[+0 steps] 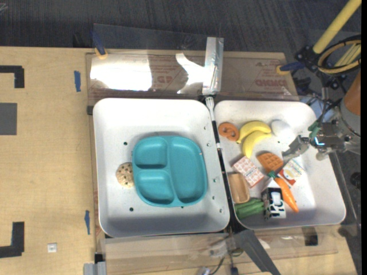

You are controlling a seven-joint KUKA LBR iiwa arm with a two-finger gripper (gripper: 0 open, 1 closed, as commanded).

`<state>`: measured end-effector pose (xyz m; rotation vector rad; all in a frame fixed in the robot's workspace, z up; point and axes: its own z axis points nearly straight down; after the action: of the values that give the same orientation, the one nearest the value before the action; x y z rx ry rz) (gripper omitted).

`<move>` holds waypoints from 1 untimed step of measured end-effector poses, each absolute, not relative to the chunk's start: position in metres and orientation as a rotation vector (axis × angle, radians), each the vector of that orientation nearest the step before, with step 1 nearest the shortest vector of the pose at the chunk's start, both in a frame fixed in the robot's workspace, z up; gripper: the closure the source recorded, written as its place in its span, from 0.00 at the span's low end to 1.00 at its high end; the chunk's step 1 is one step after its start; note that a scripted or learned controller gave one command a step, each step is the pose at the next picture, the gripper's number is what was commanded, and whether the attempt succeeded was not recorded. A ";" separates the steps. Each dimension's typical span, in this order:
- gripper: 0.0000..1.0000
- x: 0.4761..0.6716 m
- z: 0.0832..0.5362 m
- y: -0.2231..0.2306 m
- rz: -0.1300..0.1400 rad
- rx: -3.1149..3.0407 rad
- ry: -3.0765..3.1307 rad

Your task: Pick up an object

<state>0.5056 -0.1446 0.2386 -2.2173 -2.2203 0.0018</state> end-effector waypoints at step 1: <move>0.00 0.483 0.250 -0.184 0.000 -2.121 -2.317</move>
<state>0.4833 -0.1841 0.2496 -2.1208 -2.3168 -0.0002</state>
